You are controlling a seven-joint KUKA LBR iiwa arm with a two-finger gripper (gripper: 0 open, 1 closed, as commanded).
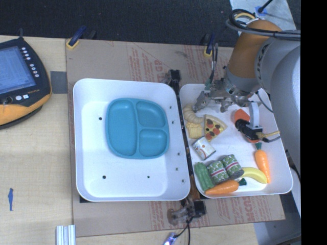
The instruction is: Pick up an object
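Pale wooden bench (36, 157), overlaid with a brown cardboard sheet (127, 60); on it I see two shallow white bins side by side. An orange-and-black handheld control unit (18, 83) lies at the bench's far left, well apart from the bins.

Left bin (84, 152): one blue divided plate (137, 128), lying flat near the middle.

Right bin (232, 144): all the loose objects available for picking are here.
- A pizza slice (213, 126) lies in the upper middle, with pale bread-like pieces (191, 122) just beside it against the left wall.
- A small white can (204, 148) lies tilted below them.
- Along the near edge lie a green cucumber (203, 176), two green-wrapped rolls (225, 169), a yellow banana (255, 175) and an orange carrot (222, 189).
- A second carrot (262, 163) lies by the right wall.
- A red-orange piece (241, 115) sits further up; I cannot identify it.

Arm: it reaches in from the right. The gripper (212, 105) hangs over the far end of the right bin, above the bread-like pieces and the pizza slice. Its fingers (225, 105) stand spread, and I see nothing between them. From this slant I cannot judge whether they touch the bin floor.
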